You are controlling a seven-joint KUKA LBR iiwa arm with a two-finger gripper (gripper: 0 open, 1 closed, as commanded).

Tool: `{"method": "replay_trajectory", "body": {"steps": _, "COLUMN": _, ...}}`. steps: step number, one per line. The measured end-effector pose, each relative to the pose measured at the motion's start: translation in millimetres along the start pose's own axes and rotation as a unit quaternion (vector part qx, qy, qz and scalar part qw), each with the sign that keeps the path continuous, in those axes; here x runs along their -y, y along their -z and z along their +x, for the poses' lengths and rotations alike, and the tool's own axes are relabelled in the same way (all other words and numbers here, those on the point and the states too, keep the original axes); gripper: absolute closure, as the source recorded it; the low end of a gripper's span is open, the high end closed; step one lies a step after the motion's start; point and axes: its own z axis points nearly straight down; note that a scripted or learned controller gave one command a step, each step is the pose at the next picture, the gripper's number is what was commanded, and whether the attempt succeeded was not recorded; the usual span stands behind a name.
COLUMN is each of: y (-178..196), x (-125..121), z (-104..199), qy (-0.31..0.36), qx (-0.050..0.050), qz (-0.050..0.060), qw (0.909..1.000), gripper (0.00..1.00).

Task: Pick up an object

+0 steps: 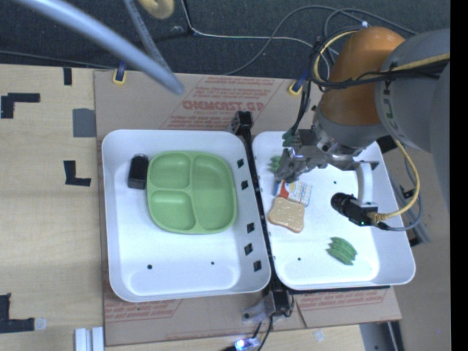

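A grey robot arm with an orange band reaches in from the right and hangs over the right bin [395,265], one of two shallow white bins side by side on a cardboard-covered surface [219,97]. Its hand [291,168] sits low at the bin's upper left corner, close to the divider between the bins. Whether the hand is open or closed cannot be told; the wrist and cables hide it from above.

Nothing looks lifted yet, so the pick appears to be at the reaching stage, with the grasp and the lift left to do.

Just below the hand lies a small white packet with red print [295,191], and touching its lower edge is a slice of toast [286,215] (a toy, by the look of it). A bit of something green [275,164] peeks out beside the hand, too hidden to name. Any of these could be the target.

Further right in the same bin rests a green pea pod [341,250], well apart from the hand. A black fitting with a yellow cable [352,208] hangs over the bin's middle.

The left bin [121,262] holds a green divided plate [192,192] and a small black block [137,172] just beside it.

The packet and toast lie tight together near the bin wall, which may crowd a clean grasp.
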Motion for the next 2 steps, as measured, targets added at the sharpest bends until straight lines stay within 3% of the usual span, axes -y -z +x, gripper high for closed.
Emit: {"method": "replay_trajectory", "body": {"steps": 2, "y": -14, "x": 27, "z": 102, "qy": 0.001, "qx": 0.0, "qz": 0.0, "qw": 1.0, "gripper": 1.0}}
